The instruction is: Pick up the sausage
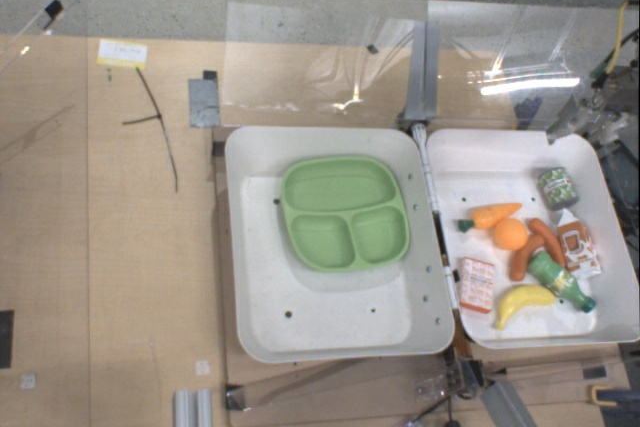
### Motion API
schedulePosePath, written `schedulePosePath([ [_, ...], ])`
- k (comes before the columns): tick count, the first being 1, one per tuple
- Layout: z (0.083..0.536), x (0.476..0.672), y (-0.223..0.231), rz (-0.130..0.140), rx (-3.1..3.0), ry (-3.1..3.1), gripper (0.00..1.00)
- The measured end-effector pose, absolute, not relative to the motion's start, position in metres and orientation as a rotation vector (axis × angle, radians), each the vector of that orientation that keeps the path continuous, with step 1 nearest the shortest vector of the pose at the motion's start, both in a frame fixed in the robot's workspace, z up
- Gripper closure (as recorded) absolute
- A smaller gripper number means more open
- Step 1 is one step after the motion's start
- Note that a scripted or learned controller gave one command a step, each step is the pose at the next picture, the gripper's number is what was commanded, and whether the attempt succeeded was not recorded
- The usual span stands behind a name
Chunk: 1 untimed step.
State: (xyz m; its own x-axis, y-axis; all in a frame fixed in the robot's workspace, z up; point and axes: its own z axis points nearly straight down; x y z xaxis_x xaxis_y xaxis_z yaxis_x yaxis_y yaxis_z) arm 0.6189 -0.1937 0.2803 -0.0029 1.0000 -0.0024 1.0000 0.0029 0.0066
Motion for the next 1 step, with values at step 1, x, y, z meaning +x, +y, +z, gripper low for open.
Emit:
schedulePosePath([
  [1, 0.1955, 0.5686, -0.2199, 0.002, 2.188, 2.248, 0.0],
])
